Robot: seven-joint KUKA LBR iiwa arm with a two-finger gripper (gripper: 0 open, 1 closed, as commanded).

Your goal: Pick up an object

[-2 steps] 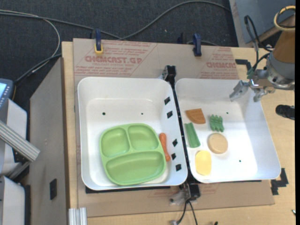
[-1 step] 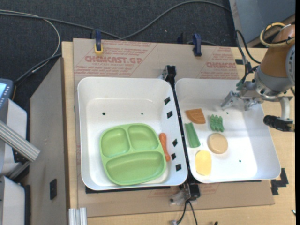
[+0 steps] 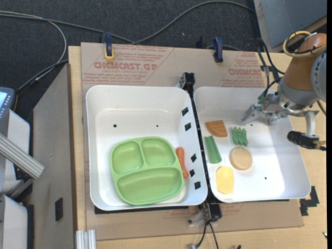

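Gripper (image 3: 248, 117) hung at upper right of frame over right bin (image 3: 290, 183), jaws spread, holding nothing. Nearest obj, green ridged piece (image 3: 239, 135), lay just below-left. Pick not yet done; descent & grasp left.

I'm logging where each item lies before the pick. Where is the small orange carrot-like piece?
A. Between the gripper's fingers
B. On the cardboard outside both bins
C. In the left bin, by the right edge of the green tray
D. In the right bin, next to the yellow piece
C: the carrot lies in the left bin, against the right edge of the green tray.
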